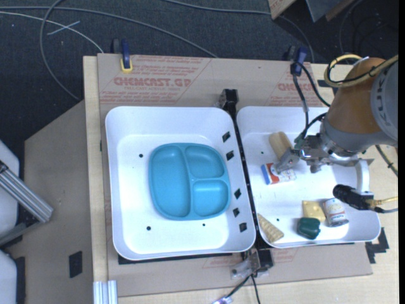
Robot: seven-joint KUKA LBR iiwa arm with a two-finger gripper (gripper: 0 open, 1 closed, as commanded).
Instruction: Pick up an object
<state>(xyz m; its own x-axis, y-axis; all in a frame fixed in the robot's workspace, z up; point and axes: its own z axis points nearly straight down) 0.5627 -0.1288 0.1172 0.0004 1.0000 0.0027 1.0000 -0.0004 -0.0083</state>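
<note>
My gripper (290,159) hangs over the right bin (266,120), reaching in from the right. Just under its tip, at its left, lies a small red, white and blue packet (274,173). A tan block (279,142) lies just behind the gripper, toward the bin's back. Along the bin's front edge sit a tan wedge (270,229), a yellow block (312,209), a dark green piece (309,228) and a small can (335,212). I see nothing lifted off the bin floor.
The left bin (126,170) holds a blue divided plate (189,180). A black divider with clips (235,163) separates the two bins. Cables run over the dark floor behind the bench.
</note>
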